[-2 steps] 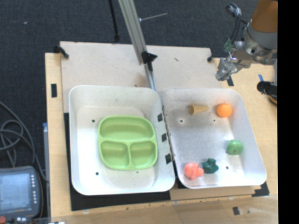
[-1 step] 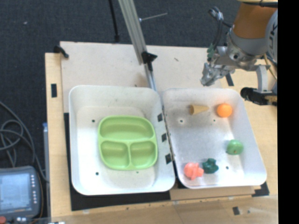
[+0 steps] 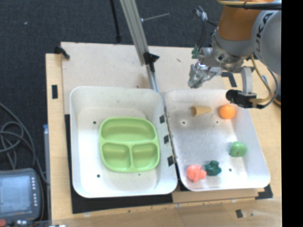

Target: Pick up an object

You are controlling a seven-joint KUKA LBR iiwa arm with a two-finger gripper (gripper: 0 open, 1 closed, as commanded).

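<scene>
Nearest the camera, along the front of the right bin (image 3: 258,148), lie a pink toy (image 3: 195,172) and a dark green toy (image 3: 213,168), just beside each other and perhaps touching; further back on the right side of that bin sits a light green lump (image 3: 238,149); toward the back lie an orange ball (image 3: 227,111) and a small tan cone (image 3: 201,110) on its side, near each other but apart. Beside it, the left bin (image 3: 85,126) carries a lime-green divided plate (image 3: 129,144), three compartments, resting flat near the bin's middle; a slanted metal pole (image 3: 136,30) rises from behind the seam between the two bins.

My gripper (image 3: 198,77) hangs above the back edge of the right bin, over the bench (image 3: 104,65) just behind the rim and to the rear-left of the cone; its tips point down and slightly left; whether they stand wide or narrow I cannot tell, since they blur into one dark metal cluster at this slant; I see nothing between them and nothing touching them. My orange band (image 3: 244,8) and grey wrist come in from the upper right, with cables looping round them; every toy lies in the right bin, well clear of my gripper.
</scene>
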